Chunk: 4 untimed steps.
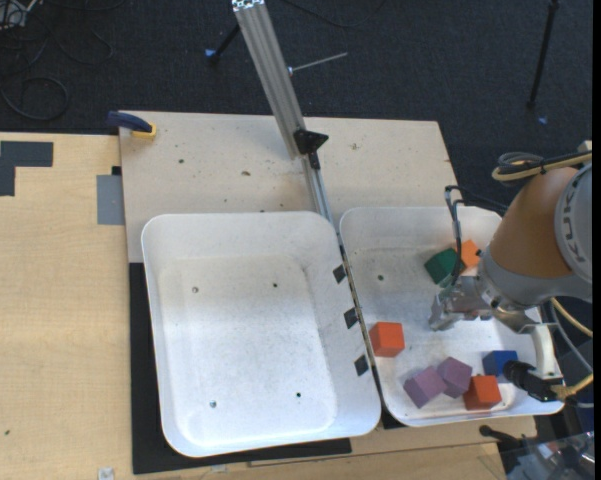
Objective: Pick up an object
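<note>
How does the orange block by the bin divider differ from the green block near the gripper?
The orange block lies alone on bare bin floor beside the divider; the green block sits farther back, right by the gripper, next to another orange piece. The orange one shows fully. Both lie in the right bin.

The two shallow plastic bins are white, the left bin (245, 418) finely speckled with dark flecks and a few black dots, the right bin (390, 238) likewise faintly peppered; in the right bin lie a dark green block (442, 265), a small orange block (469, 253) beside it, an orange-red cube (387, 339), two purple blocks (438, 381), a blue block (499, 362) and another orange-red cube (483, 392); the robot arm's rounded band (530, 233) is orange-brown, its wrist metal (460, 303) grey; the bench board (230, 163) is pale beige with dark specks; the slanted aluminium rail (275, 73) is silver, topped by a black-and-white checkered tag (248, 1); a clamp handle (130, 123) is blue with a yellow tip; the floor (430, 48) is dark navy; the wooden table (40, 298) is light tan with grey patches.
</note>
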Tool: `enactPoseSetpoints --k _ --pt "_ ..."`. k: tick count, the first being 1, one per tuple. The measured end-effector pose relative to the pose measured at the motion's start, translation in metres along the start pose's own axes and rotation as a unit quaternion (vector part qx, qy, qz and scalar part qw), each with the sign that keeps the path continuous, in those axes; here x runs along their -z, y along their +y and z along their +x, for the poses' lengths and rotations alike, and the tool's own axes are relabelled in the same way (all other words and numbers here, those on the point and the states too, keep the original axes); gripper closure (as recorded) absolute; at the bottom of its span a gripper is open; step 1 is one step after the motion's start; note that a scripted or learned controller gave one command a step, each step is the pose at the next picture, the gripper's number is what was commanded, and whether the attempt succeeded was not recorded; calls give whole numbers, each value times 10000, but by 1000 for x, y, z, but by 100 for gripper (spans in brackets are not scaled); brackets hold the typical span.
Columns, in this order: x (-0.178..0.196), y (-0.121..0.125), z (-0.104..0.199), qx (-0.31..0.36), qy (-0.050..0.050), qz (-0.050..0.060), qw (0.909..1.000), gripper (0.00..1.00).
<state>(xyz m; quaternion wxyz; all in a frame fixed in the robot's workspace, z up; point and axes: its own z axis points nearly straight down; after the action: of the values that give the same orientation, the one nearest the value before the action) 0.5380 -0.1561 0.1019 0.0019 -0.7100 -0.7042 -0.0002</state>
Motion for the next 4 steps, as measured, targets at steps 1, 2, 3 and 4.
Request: enactPoseSetpoints --k 1,2,3,4 --pt "48 7 7 49 -14 -22 10000 100" --pt "98 10 -4 40 -20 -25 10000 100" --pt "127 11 -5 46 -15 -16 10000 100" --pt "129 10 51 60 0 3 10000 100"
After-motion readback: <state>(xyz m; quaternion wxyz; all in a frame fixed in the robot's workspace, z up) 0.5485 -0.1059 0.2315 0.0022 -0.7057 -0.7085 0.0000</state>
